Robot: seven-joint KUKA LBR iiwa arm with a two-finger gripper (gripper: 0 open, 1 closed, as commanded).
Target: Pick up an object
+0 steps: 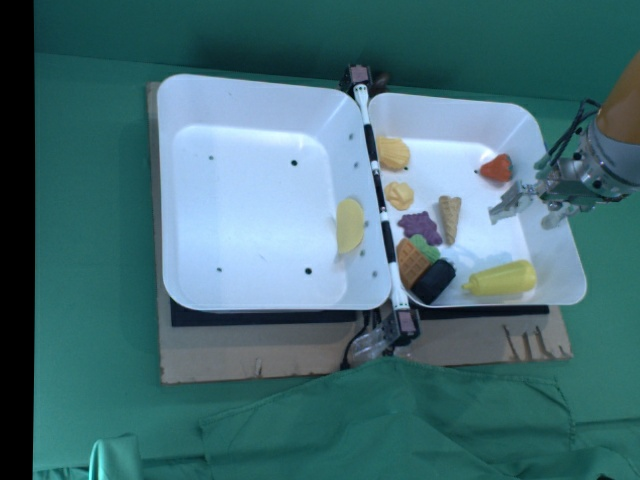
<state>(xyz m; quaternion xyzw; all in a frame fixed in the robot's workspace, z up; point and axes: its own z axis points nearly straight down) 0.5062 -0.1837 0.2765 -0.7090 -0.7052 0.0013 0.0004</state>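
Toys crowd the right bin (560,268): red piece (497,168) far right, yellow one (500,280) near. Pincer (522,206) hovers between them, fingers apart, gripping nothing. No writing is readable on any toy.

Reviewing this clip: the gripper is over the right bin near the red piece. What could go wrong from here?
1. The red piece lies close to the right bin's sloped wall; the gripper may strike the wall or nudge it away.
2. The purple grapes, cone and black piece crowd together, so a grasp there may catch two.
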